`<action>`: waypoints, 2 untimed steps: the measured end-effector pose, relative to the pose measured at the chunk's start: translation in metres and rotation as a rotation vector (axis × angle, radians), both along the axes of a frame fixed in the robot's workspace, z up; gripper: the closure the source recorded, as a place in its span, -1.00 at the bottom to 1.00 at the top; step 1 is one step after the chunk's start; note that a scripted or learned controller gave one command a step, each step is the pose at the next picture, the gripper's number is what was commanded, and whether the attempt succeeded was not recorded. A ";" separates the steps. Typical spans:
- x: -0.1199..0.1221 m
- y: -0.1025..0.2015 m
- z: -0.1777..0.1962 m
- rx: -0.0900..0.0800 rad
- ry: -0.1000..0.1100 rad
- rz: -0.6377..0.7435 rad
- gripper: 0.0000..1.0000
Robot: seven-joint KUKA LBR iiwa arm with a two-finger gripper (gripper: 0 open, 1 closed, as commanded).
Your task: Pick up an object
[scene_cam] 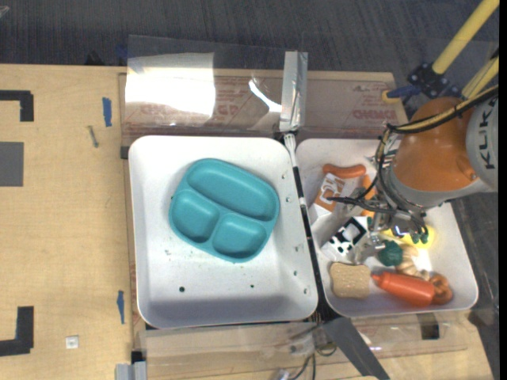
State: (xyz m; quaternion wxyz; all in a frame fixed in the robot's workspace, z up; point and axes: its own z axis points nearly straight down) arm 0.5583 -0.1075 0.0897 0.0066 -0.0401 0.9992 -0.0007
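My gripper (pixel 380 237) hangs low over the middle of the right bin (pixel 463 248), under the orange wrist band. Directly below it lie a small dark green piece (pixel 390 253) and a yellow item (pixel 417 236). A black-and-white patterned object (pixel 344 236) sits just left of the gripper. A tan bread slice (pixel 351 280) and an orange carrot-shaped toy (pixel 404 286) rest near the bin's front wall. An orange-and-white packet (pixel 339 184) lies toward the back left. The wrist hides what is directly beneath it.
The left bin (pixel 150 212) holds a teal divided plate (pixel 224 209). A metal divider (pixel 291 101) and clear sheet stand behind the bins. Yellow rods (pixel 471 22) cross the upper right corner. Plywood bench extends to the left.
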 end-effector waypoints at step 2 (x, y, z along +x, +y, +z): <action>-0.007 0.004 0.012 0.000 -0.010 -0.131 1.00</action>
